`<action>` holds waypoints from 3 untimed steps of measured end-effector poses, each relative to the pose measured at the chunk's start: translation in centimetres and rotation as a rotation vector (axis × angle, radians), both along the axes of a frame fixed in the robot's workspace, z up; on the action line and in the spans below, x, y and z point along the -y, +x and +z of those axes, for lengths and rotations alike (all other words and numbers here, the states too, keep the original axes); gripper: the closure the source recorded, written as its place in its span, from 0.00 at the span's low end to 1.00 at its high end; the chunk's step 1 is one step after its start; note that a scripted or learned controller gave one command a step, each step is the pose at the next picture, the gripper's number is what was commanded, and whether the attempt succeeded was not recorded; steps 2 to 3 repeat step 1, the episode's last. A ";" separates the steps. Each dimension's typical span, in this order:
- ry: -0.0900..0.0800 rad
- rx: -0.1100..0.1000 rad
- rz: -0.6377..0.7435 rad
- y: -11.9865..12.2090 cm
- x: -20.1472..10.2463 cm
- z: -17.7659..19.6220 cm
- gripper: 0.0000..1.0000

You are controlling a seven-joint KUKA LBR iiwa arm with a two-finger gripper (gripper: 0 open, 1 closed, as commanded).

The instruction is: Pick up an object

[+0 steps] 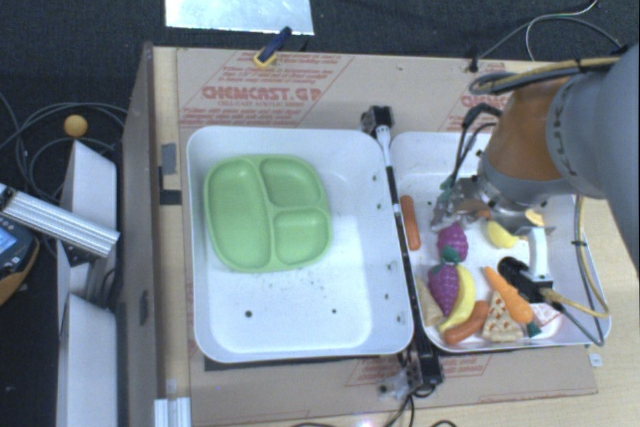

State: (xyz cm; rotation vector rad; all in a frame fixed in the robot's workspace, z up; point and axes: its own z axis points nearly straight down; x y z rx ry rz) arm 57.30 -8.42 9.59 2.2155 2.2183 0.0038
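White shallow plastic bins sit side by side on the bench, and the task looks barely begun: no toy is lifted clear, and every piece lies on a bin floor. The left bin [300,307] carries a pale green divided plate [268,212] and nothing else worth grasping, so the pick has to come from the right bin [428,163], where the toy food is heaped toward the near side. The grey arm's gripper [452,207] hangs low over that bin, directly above a small purple bunch of plastic grapes [452,241] and just beside a slim orange toy sausage [411,221] lying along the bin's left wall. The grapes seem the likeliest target, though whether the claw touches them cannot be made out. Its tip is dark and partly hidden under the wrist, so how wide it stands cannot be told, and nothing is visibly held in it. Nearer the camera lie a purple toy aubergine [445,285], a yellow toy banana [462,311], an orange toy carrot [508,295] and a tan waffle-like square [497,323]; a yellow lemon-like piece [500,235] lies just right of the grapes. By my judgement, what remains is the closing on one piece and the lift.
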 end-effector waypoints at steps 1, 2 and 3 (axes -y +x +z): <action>0.003 -0.002 0.003 0.6 -5.4 11.5 1.00; 0.003 -0.002 0.003 0.6 -5.4 11.5 1.00; 0.003 -0.002 0.003 0.6 -5.4 11.5 1.00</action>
